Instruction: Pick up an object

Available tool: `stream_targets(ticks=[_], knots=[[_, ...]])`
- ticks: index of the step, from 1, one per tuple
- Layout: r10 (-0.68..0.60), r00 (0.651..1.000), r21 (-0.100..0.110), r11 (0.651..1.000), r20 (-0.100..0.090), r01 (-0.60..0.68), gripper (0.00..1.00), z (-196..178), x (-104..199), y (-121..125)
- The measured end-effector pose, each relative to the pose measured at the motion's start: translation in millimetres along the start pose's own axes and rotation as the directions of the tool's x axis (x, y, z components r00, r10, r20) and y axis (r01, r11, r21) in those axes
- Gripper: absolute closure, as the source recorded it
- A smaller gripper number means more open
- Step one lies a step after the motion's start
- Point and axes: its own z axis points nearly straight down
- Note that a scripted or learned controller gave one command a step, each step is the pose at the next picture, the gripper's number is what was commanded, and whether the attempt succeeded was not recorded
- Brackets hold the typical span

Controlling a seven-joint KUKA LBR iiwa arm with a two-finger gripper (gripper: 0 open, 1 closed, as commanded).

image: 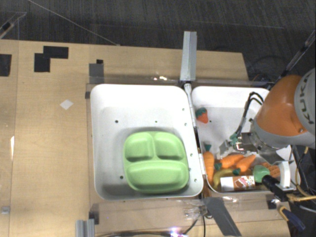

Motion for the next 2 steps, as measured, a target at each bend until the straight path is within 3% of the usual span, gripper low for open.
stream_targets(ticks=[1, 2], knots=[[-0.066, 0.998, -0.03, 0.997, 0.009, 0.067, 0.0, 45, -13, 9], [-0.089, 0.996, 0.0, 0.996, 0.0, 0.089, 0.0, -43, 22, 1]])
